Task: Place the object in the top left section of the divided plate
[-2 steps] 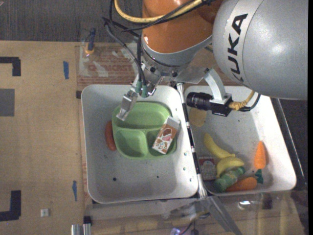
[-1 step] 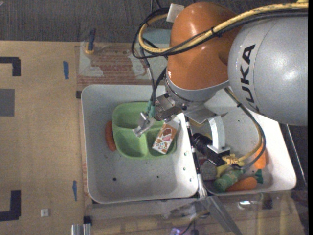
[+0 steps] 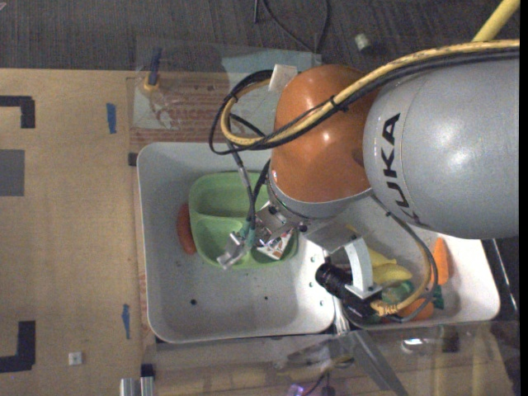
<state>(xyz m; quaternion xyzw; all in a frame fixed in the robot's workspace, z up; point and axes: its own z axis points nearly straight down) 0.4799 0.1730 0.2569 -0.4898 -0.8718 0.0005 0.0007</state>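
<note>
Item: green plastic divided plate, lying flat in the left shallow white bin. It serves as the landmark for all positions below.

Item: grey KUKA arm with an orange band. It reaches in from the right of the plate and covers the plate's right side.

Item: two-finger gripper. It hangs over the plate's lower edge, tips toward the lower sections. The fingers' spread cannot be told; metal parts and cable crowd them together. Something small with red and white on it sits just right of the tips, at the plate's lower right; whether it is a held object or gripper hardware cannot be told.

Item: flat orange piece. It rests on the bin floor, touching or just beside the plate's left rim and outside every section. It is possibly the task's object, but that is not certain.

Item: yellow and orange pieces in the right shallow white bin, well to the right of the plate.

Status, as a judgement: placement is not done. The visible part of the plate's upper section appears bare. What is left is to secure the object, carry it over the top left section and let it go there.
</note>
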